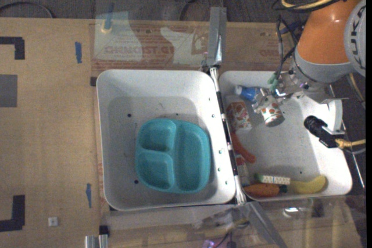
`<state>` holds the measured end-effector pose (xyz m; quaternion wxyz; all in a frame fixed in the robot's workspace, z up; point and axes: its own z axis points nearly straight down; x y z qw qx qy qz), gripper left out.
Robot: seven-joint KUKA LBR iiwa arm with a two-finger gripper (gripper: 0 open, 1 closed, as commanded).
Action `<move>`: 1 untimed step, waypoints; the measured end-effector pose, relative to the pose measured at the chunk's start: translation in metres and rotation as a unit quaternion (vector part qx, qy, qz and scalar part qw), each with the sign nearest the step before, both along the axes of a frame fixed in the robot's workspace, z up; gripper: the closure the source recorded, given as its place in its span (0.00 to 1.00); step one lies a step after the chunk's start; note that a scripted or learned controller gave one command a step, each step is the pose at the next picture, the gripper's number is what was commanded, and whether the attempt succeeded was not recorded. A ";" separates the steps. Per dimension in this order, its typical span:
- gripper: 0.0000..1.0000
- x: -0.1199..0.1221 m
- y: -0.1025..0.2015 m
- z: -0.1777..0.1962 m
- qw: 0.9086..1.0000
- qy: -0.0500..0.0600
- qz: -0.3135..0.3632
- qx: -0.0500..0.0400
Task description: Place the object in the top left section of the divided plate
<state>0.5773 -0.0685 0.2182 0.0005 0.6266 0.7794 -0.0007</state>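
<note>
So the two-finger gripper (274,90) is over the right white bin (325,186), and honestly can't tell if it's gripping the white strawberry-print cup (271,112) right under it. The teal divided plastic plate (172,155) sits well off to its left, in the left white bin (116,87).

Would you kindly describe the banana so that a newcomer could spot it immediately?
Look in the right-hand white bin, at its bottom right corner. The banana lies there along the lower wall, just right of a carrot. It is the one plain yellow, curved item.
</note>
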 end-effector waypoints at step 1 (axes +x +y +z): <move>1.00 -0.025 0.063 0.020 1.000 0.000 0.000 0.001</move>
